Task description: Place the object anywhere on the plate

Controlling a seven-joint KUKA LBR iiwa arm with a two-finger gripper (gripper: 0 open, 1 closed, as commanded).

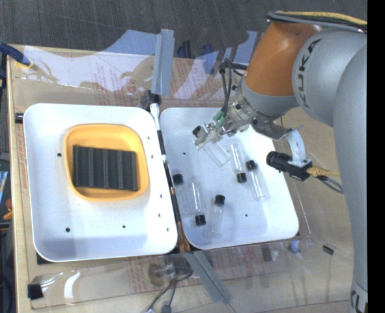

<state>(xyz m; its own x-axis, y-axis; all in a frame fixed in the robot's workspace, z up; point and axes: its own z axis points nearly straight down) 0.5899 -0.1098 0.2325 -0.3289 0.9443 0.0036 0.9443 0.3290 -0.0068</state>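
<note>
Camera view: gripper (210, 133) low over far part of right bin (280, 223), open or closed not possible to tell. Nearest clear vial (214, 154) just beside it on near side (perhaps touching), lying flat, long axis slanted. Yellow plate (104, 133) well apart to left, in left bin (42, 227); black ridged insert (107, 168) over its middle, little room.

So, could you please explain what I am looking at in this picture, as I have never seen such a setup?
One camera, fixed above a bench, looks down at a slant. The grey-and-orange machine on the right is a robot arm; its claw hangs over the right white bin, where several small clear vials with black caps lie loose. The left white bin holds a yellow plate with a dark ridged block on it. Whether the claw holds anything, I cannot tell.
</note>
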